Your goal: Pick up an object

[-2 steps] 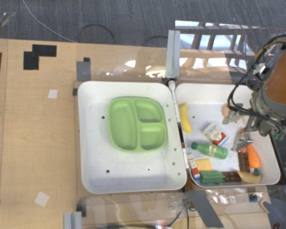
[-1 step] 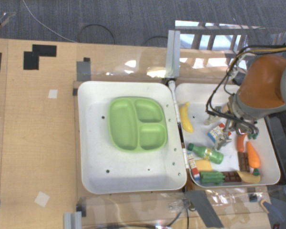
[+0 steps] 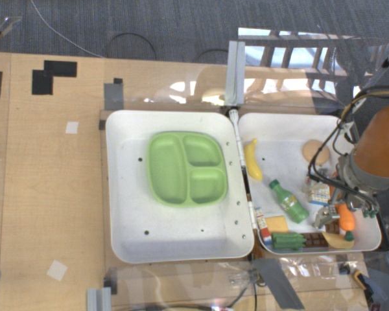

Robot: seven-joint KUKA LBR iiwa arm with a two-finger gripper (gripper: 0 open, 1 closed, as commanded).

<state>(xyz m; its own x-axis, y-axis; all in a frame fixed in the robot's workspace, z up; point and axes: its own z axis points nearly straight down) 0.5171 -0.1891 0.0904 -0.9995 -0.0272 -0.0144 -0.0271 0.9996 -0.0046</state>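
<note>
No legible writing; gripper [image 3: 332, 214] finger state cannot be determined; glossy green bottle [image 3: 289, 201] lies beside smooth curved banana [image 3: 252, 160], right bin [image 3: 279, 133]

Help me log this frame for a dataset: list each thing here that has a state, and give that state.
Green divided plastic plate: upright in the left white bin, compartments bare.
Green plastic bottle: on its side in the right white bin.
Yellow banana: flat by the divider.
Gripper: low among the items; fingers unclear.
</note>
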